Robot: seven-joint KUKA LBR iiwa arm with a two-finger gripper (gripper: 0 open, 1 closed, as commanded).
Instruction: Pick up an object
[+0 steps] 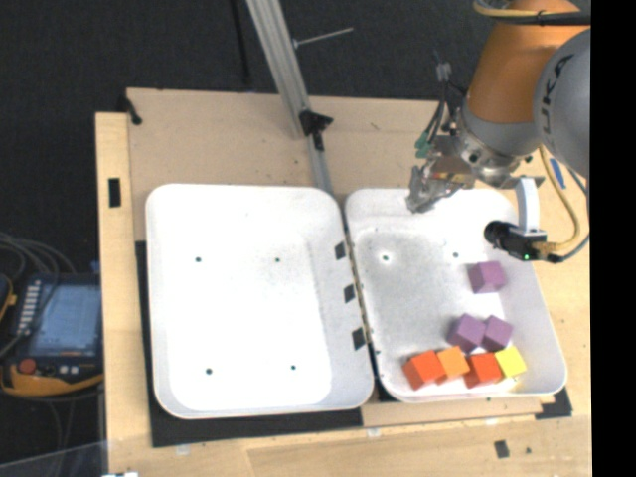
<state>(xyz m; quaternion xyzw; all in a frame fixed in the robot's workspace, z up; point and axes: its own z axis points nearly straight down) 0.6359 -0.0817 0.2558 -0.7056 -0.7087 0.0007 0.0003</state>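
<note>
blocks are gathered in the right bin [397, 229], all toward its near right corner. a lone purple block [486, 276] sits apart from the rest, closer to the bin's right wall and roughly midway along it. nearer the camera, two more purple blocks [480, 331] lie touching each other. just in front of them a row runs along the bin's near wall: a red-orange block [425, 369] at the left end, an orange block [453, 362] beside it, another red-orange block [484, 369] next, and a yellow block [511, 362] at the right end, all touching or nearly so.

the gripper [425, 195] hangs over the far edge of the right bin, near its far left corner, well apart from every block. nothing is visible between its fingertips; whether they are parted or closed cannot be told from this slant. above it the arm [517, 58] shows its orange band and grey casing, coming in from the right, with a small black fitting and cable [517, 237] hanging beside the wrist over the bin's right side.

the left bin [169, 296] lies just beside the right one, their walls meeting along the middle, with black clips [350, 293] at the seam. both rest on a pale wooden worktop [199, 137]. a slanted metal rail [283, 63] rises from the worktop behind the bins. off the left edge sits a handheld control pendant [55, 331] with cables.
</note>
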